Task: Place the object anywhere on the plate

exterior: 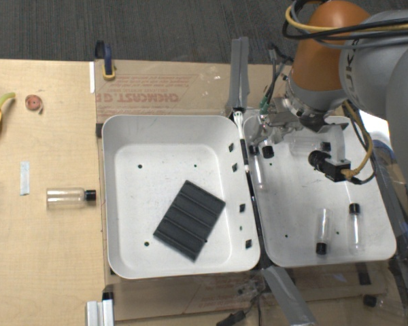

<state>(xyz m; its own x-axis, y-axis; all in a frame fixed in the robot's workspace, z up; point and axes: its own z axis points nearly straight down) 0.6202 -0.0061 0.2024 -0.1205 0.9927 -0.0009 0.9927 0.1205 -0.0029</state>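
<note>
Arm (381, 53): smooth light grey casing, rounded segments. Orange band (330, 29) above the wrist: glossy, dome-shaped, with a bright highlight. Cables (306, 12): one yellow and one black, looping together over the orange band and running along the grey casing. Wrist assembly (289, 114): silver-grey metal with thin green and black wires down its side. Black fitting (326, 163) below the wrist, with a further black cable (367, 148) curving beside it. Lower end of assembly too cluttered to resolve.

A robotics lab: a grey-and-orange arm (340, 53) over two white bins (112, 182) on a cardboard-covered bench (41, 250).
</note>
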